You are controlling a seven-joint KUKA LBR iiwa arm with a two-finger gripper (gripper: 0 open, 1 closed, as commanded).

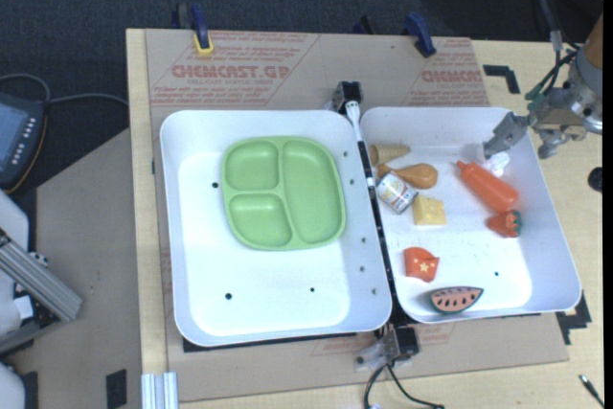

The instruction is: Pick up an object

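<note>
Watermelon slice (456, 300) hugs right bin's (560, 256) front edge.

arm (589, 62) cut off at right edge, claw (522, 134) grip unclear

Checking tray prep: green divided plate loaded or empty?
Empty. All three compartments of the green plate show bare green; the food items lie in the right bin.

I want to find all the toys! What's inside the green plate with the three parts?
Nothing sits in the green plate; all three sections look bare. The toy foods, like the watermelon slice, lie in the right bin. Whatever is under the plate is covered.
</note>
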